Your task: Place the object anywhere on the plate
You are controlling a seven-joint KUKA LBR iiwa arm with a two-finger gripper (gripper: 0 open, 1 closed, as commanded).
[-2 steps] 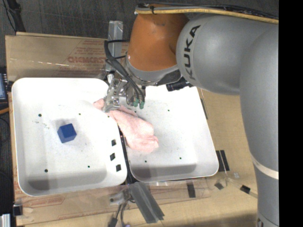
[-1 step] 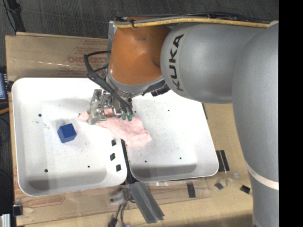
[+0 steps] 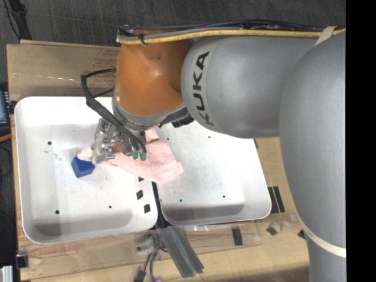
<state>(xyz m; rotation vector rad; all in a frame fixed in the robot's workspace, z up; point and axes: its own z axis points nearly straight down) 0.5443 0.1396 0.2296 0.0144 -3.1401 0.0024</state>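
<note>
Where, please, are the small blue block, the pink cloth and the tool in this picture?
small blue block (image 3: pixel 83 167): camera view, on its top face, in the left bin.
pink cloth (image 3: pixel 157 162): camera view, on its middle, across the bins' shared edge.
tool (image 3: pixel 121 144): camera view, between its fingertips, above the cloth.

The two bins (image 3: pixel 35 157) look like smooth white plastic with a dull sheen, speckled with small dark marks. Across their shared edge at centre frame lies a pink cloth (image 3: pixel 154 160), soft and nubbly like towelling. Beside it sits a blue block (image 3: pixel 82 167), matt. The arm's shell (image 3: pixel 252 69) is smooth satin grey, its orange band (image 3: pixel 147 75) glossier. The bench (image 3: pixel 53 63) looks like raw wood or cardboard.
</note>
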